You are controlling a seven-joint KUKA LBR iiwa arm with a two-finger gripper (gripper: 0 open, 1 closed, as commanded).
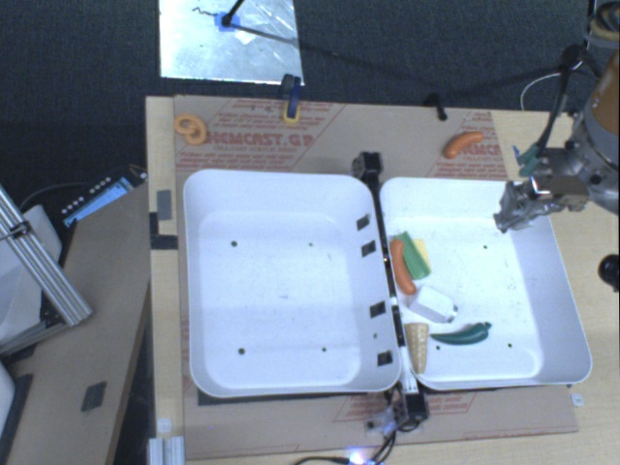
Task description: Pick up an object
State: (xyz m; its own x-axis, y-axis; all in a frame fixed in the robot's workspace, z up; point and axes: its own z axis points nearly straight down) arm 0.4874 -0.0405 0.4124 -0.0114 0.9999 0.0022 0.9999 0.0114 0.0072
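Camera view: I judged the pick as not yet made. Every candidate object lay in the right bin (542, 289), clustered against the divider that it shares with the left bin (281, 289). Taking that divider as my landmark: an orange sausage-shaped piece (402, 265) lay just beside it, touching a green and yellow block (418, 253) on the side away from the divider. Below these sat a white piece (433, 305), then a dark green pepper-like item (463, 333) further from the divider, and a tan cone (417, 344) hard against it near the bin's lower rim.

The gripper (513, 211) stood over the upper far part of the right bin, well apart from the divider and from the cluster. The arm reached in from the right, wrist angled down and toward the divider. I saw nothing between the fingers; at this resolution I could not tell whether they were spread or pressed together. Approach, closure and lift all remained to be done.
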